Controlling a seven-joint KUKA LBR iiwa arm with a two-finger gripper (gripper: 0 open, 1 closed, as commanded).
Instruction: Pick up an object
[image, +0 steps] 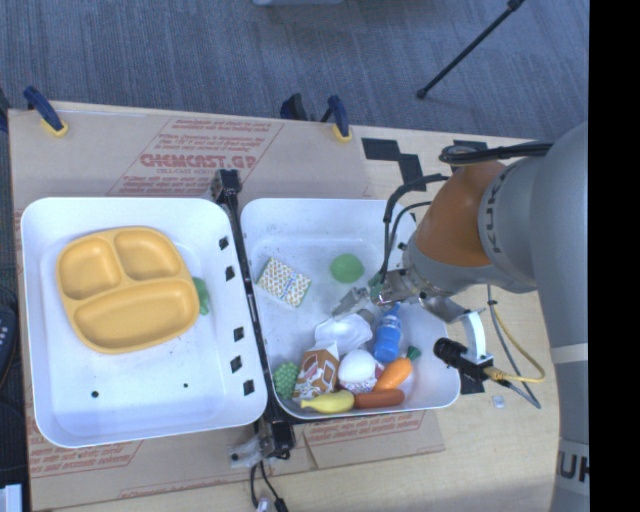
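Floor (300, 50) beyond bench: dark blue-grey carpet w/ thin black rod across far right corner. Bench (320, 165) covered in printed cardboard, blue clamps on far edge. Grey arm (520, 230) w/ orange band over right bin's right edge. Left bin (130, 400) carries yellow divided tray (125, 285) toward its far-left corner. Right bin (300, 220): objs piled along near edge, incl. blue bottle (388, 335), carrot (394, 374), banana (328, 402); green ball (347, 267) mid-bin. Gripper (375, 292) low beside bottle; finger state can't tell.
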